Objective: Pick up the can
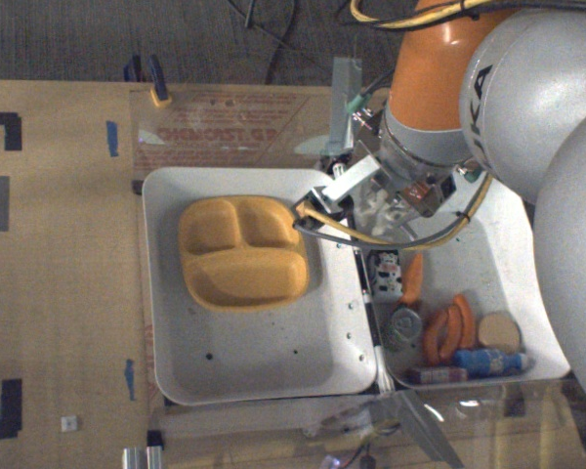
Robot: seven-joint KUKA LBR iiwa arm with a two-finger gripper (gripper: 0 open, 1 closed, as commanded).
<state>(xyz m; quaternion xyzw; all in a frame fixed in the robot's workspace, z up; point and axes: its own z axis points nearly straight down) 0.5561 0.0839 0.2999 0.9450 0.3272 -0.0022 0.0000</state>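
The can is a small silver tin seen from its top, standing near the front left corner of the right bin. My gripper hangs under the orange-banded wrist over the back left part of that bin, close to the divide between the two bins. It is well behind the can and apart from it, and nothing visible is held in it. The wrist and its cables cover much of the gripper.
Around the can lie a black-and-white item, an orange carrot-like piece, orange-handled scissors, a tan round object and a blue marker. The left bin holds a yellow divided plate.
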